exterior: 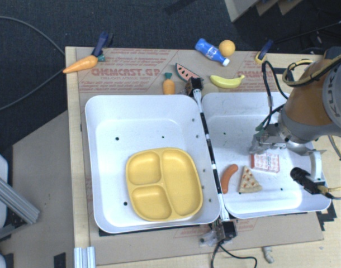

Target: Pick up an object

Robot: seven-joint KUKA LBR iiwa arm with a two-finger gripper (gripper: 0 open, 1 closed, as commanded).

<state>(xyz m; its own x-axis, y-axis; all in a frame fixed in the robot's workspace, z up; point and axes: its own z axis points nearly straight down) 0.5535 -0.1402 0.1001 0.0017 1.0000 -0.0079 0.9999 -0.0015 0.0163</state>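
Approach step: gripper (pixel 264 144), grip state unreadable, hovers over the right bin (pixel 237 108) near its front edge, beside the packet (pixel 266 162); next move calls for descent and closing.

Three toys are laid flat in the right bin (pixel 237 108): a sausage (pixel 228 177), a pizza slice (pixel 249 181), and what may be a red-and-white packet (pixel 266 162). The slice is set just below the packet.
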